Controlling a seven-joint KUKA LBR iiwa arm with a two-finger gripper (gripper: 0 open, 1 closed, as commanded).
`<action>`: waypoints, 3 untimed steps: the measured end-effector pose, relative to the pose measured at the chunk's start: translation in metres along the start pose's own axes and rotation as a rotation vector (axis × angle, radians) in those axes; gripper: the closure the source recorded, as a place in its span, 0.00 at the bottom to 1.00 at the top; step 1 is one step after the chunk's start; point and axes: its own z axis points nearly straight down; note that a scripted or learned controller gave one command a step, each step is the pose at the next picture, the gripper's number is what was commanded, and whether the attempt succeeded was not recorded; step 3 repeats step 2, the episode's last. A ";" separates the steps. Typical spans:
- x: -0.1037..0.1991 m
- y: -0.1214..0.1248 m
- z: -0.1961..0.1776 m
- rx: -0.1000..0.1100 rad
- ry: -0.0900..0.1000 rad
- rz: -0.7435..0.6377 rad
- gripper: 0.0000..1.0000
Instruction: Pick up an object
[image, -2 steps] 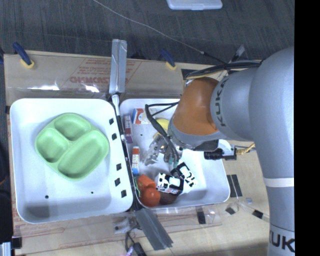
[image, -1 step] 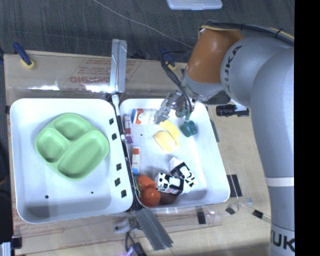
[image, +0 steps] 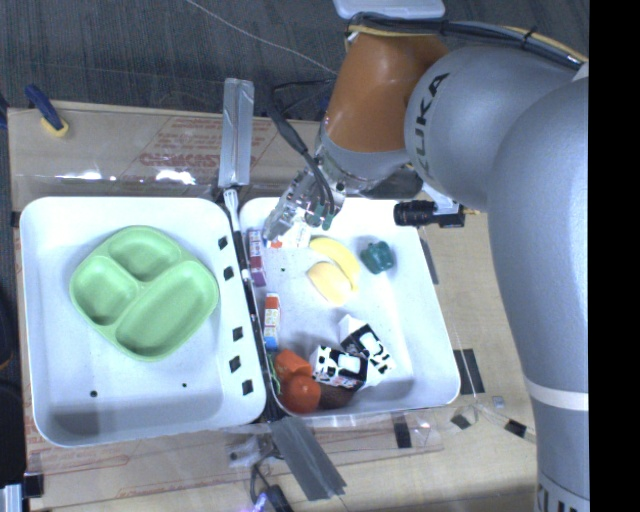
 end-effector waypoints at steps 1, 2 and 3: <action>0.000 0.000 -0.009 0.003 0.000 -0.006 1.00; 0.000 0.002 -0.019 0.003 -0.003 -0.016 1.00; 0.000 0.002 -0.019 0.003 -0.003 -0.016 1.00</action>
